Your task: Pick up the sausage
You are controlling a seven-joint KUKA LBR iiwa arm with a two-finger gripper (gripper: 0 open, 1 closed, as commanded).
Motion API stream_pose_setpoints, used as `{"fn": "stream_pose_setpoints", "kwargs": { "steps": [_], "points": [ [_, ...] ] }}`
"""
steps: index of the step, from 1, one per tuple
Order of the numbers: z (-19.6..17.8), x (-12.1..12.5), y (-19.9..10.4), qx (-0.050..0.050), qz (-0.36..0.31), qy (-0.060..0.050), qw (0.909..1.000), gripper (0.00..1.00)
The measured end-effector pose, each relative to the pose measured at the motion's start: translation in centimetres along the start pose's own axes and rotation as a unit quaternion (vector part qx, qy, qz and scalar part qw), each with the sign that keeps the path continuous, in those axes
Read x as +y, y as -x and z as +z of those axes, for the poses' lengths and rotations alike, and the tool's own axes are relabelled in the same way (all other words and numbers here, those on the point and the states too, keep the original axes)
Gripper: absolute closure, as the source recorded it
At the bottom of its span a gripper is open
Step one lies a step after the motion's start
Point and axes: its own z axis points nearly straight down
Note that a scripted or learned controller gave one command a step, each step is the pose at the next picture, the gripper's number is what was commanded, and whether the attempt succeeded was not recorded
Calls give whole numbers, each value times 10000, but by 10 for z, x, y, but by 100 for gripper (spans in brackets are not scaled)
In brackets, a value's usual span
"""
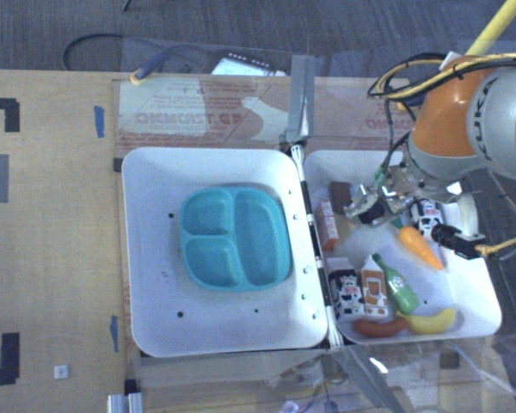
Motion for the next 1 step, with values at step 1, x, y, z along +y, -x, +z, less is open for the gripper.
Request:
{"fn": "stream_pose_setpoints", "kwargs": {
  "steps": [1],
  "points": [
    [-19,-13,22,-6,608,-4,9981,0]
  ]
}}
